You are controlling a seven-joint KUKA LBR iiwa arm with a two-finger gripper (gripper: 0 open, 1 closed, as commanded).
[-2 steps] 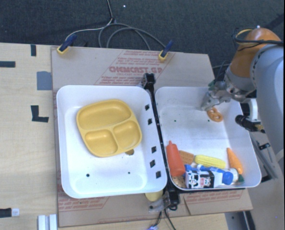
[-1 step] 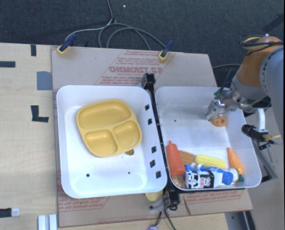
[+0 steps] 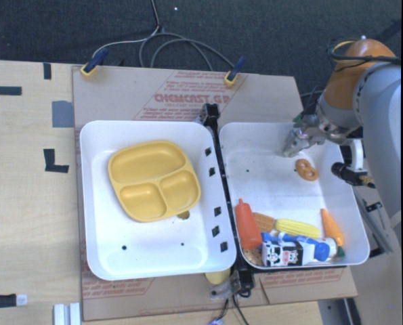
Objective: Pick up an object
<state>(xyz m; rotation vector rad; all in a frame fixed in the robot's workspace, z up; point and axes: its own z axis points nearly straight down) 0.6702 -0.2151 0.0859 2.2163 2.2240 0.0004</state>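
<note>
My gripper (image 3: 294, 147) hangs over the upper part of the right bin (image 3: 269, 175), just up and left of a small brown pretzel (image 3: 306, 169). Nothing shows between its fingers. Along the bin's lower edge lie a red ketchup bottle (image 3: 247, 224), a yellow corn cob (image 3: 296, 227), an orange carrot (image 3: 332, 226) and a blue and white milk carton (image 3: 297, 250). The grey arm with its orange band (image 3: 353, 73) reaches in from the right.
A yellow divided plate (image 3: 154, 179) lies in the left bin (image 3: 106, 249). A black divider (image 3: 218, 181) runs between the two bins. Cables and two clamps sit beyond the bins' far edge. Bare white floor lies in the right bin's middle left.
</note>
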